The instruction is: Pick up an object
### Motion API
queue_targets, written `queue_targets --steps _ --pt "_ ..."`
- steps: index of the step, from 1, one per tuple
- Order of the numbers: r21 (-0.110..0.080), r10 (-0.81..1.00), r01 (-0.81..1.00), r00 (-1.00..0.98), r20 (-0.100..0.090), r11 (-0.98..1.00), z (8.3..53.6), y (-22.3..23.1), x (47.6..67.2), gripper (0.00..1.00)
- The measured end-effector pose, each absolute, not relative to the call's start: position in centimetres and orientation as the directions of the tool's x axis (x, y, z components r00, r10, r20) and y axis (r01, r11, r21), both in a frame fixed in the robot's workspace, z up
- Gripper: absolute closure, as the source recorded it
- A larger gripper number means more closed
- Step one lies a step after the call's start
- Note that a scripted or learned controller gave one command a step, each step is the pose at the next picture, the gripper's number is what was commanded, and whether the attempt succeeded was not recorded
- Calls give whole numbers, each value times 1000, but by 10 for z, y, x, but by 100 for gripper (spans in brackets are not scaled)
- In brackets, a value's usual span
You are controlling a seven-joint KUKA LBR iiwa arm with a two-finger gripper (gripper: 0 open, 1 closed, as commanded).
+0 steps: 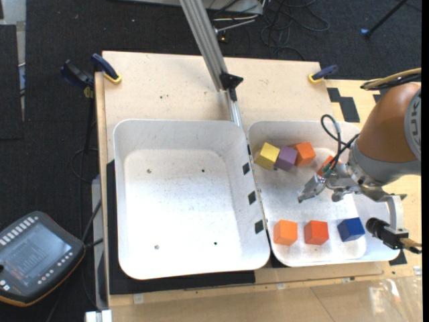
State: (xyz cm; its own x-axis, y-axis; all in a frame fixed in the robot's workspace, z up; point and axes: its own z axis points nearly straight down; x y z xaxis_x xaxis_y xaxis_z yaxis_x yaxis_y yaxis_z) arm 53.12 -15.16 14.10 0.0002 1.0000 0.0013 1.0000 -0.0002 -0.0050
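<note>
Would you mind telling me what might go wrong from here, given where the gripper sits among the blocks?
1. The yellow block, purple block and orange block sit packed together, so a grasp there could catch two or push them apart.
2. The gripper hangs over bare bin floor between the two rows, so closing here would likely grab nothing.
3. The blue block lies near the right bin edge, leaving little room.

The arm (392, 129) enters from the frame's right edge. Its gripper (310, 194) points left at centre right, fingers close together.
</note>
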Motion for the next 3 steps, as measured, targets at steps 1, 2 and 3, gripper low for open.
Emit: queue_targets --steps 1,2,3 --pt "1 1000 1000 1 -1 -1 154 -153 533 100" --pt "8 1000 1000 -4 -2 4 215 -146 539 100" --pt "8 1000 1000 -3 -3 3 278 -150 537 100"
